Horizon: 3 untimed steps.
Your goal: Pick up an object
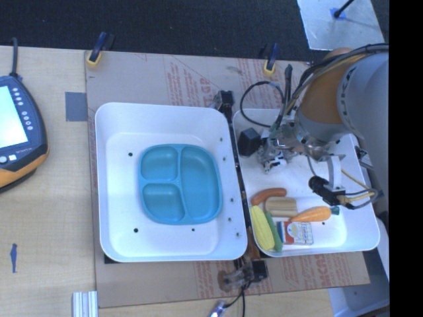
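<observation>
Pale wooden bench (46,230), overlaid with a brown cardboard sheet (165,78) clipped at the far edge by two clamps (97,50); two shallow white bins sit side by side on it. Item 1: gripper (271,158), on the grey, orange-banded arm, over the far left part of the right bin (360,242); whether it is open or closed cannot be told from this angle, and nothing can be seen in its grasp. Item 2: small black object (248,141), just to the gripper's left, by the bin's left wall. Items 3–7, candidate objects for picking, clustered in the near part of the right bin, apart from the gripper: reddish sausage (268,195); tan block (281,207) just beside it on the near side; orange carrot (310,214) to the right of the block; yellow corn cob (262,228) lying along the left wall; white printed packet (299,232) between corn and carrot, nearest the front rim. Item 8: left bin (119,177), holding a blue divided plate (180,183) at its middle. Item 9: handheld control pendant (16,131), orange-edged with a screen, on the bench at far left, well apart from both bins.
</observation>
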Motion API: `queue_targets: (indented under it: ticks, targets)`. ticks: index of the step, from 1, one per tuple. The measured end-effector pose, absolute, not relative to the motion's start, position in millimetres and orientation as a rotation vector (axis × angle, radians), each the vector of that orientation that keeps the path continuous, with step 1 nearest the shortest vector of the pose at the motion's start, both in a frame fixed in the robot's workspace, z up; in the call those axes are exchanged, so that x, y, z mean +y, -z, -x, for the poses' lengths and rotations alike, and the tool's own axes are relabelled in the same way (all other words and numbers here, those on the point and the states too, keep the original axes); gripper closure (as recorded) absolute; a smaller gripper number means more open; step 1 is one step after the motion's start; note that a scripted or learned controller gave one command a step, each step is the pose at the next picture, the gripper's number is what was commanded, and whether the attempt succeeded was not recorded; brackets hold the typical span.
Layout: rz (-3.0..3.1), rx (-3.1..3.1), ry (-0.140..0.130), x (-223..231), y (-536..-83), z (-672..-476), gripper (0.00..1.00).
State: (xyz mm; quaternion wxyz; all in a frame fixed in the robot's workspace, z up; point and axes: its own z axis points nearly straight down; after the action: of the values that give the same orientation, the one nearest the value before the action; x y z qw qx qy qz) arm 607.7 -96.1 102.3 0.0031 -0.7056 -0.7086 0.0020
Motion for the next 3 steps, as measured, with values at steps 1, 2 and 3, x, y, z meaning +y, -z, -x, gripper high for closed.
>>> queue_targets:
  ticks: [1, 2, 3]
  targets:
    - [2.215, -2.225, -0.001, -24.5, -192.6, -642.0, 1.0]
    - [2.214, -2.223, -0.005, -1.8, -199.1, -626.6, 1.0]
    - [2.211, -2.228, -0.007, 19.5, -191.2, -585.6, 1.0]
